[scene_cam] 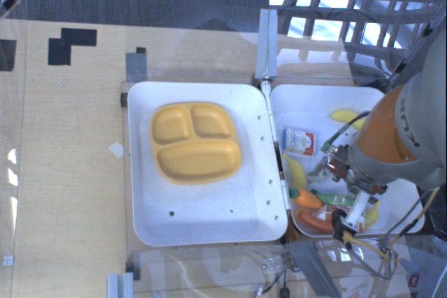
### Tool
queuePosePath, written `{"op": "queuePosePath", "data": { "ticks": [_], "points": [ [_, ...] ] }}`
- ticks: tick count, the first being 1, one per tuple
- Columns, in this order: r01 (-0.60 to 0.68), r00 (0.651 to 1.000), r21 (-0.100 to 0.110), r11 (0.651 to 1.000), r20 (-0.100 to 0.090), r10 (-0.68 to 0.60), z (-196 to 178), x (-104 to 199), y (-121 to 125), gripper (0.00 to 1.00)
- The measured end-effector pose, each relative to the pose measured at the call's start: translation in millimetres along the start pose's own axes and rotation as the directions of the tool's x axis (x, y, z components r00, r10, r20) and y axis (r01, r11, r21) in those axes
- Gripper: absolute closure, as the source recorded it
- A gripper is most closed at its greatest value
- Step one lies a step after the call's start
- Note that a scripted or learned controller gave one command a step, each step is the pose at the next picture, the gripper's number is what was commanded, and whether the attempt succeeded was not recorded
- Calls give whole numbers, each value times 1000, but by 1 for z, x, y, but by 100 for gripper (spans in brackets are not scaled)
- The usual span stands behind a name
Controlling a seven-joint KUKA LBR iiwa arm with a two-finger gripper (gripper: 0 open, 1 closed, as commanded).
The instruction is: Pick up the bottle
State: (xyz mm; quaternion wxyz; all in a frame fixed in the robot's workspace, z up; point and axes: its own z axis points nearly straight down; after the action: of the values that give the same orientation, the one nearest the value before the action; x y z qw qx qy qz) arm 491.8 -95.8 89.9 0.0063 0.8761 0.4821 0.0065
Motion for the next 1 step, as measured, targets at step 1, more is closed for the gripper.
{"op": "queuePosePath", "data": {
  "ticks": [1],
  "points": [
    [0, 1000, 0, 1000, 0, 0, 0, 0, 0, 0]
  ]
}}
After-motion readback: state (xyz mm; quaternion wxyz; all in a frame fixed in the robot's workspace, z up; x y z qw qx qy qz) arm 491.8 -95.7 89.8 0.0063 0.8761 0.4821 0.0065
